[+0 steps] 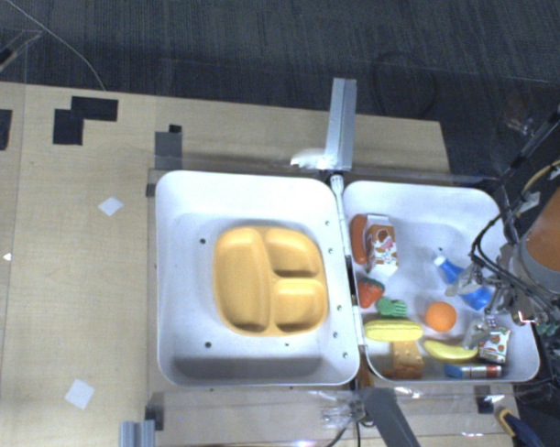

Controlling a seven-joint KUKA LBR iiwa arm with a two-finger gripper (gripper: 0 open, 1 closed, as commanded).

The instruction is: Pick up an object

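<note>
Since the tool (493,319) hangs low over the crowded right white plastic bin (418,200), beside the small round orange ball (440,316), neighbours may block it; finger state unreadable, cannot tell.

Grey arm (546,264) with an orange band and looping black cables

yellow tray (264,279), orange ball (440,316), white bins (179,352)
</note>
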